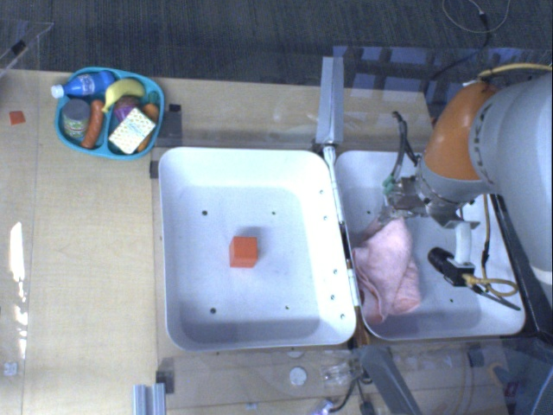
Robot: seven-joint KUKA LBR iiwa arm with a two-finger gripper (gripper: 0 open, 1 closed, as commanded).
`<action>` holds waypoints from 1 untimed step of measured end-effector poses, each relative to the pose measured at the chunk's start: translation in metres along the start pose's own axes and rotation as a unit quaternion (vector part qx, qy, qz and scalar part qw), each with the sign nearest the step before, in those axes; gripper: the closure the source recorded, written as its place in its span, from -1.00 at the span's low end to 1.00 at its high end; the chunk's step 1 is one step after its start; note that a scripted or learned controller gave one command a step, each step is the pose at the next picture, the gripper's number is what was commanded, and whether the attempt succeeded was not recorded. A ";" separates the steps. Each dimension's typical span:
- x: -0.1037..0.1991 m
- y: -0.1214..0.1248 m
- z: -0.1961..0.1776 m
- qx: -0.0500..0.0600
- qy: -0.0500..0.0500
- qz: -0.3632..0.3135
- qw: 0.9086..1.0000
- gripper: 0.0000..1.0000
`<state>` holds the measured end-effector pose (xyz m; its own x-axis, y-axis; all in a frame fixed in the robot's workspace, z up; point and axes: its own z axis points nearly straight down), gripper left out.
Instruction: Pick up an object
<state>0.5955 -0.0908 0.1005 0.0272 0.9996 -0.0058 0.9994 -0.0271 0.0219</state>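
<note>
An orange cube (244,252) lies near the middle of the left bin (190,318). A crumpled pink cloth (389,268) lies against the left wall of the right bin (484,322). My gripper (400,211) reaches down from the grey arm with its orange band (455,141) and stands at the cloth's upper end, touching it or just above it. The wrist hides the gripper's tips.
A blue tray (62,128) of toy food and a bottle sits on the bench at the far left. A small red square (17,118) lies left of it. A black part with a yellow cable (449,264) hangs over the right bin beside the cloth.
</note>
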 end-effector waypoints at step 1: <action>0.021 0.009 -0.098 0.008 0.003 -0.102 0.995 1.00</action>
<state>0.6031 -0.0690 0.1981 -0.1759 0.9844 -0.0027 0.9844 0.1759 0.0054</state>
